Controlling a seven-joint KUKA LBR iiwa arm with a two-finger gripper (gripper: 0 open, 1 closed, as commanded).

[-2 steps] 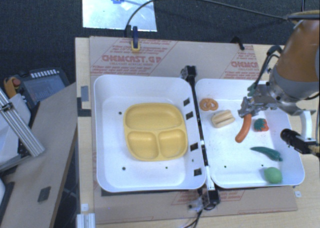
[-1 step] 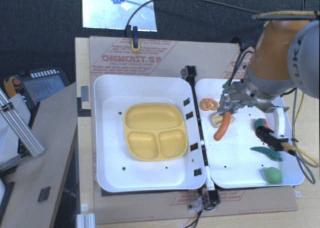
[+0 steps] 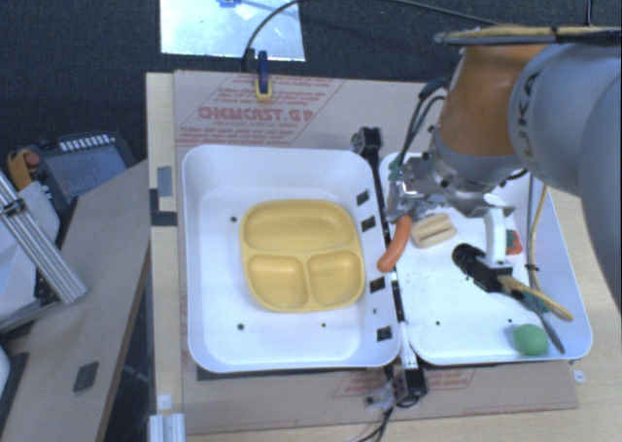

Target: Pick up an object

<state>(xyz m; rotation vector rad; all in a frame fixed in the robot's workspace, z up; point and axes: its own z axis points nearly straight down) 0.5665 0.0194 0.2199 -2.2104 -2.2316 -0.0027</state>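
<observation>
1. Camera view: the gripper (image 3: 400, 207) hangs low over the right bin (image 3: 457, 325), close to its left wall. I cannot tell whether it is open or closed.
2. An orange sausage (image 3: 393, 248) lies slantwise along that wall, its upper end meeting the gripper.
3. A tan block (image 3: 433, 230) sits just beside the sausage. A green lump (image 3: 530, 338) lies well apart, near the front right corner.
4. The left bin (image 3: 214, 319) holds 1 yellow tray (image 3: 301, 254) with 3 compartments.
</observation>
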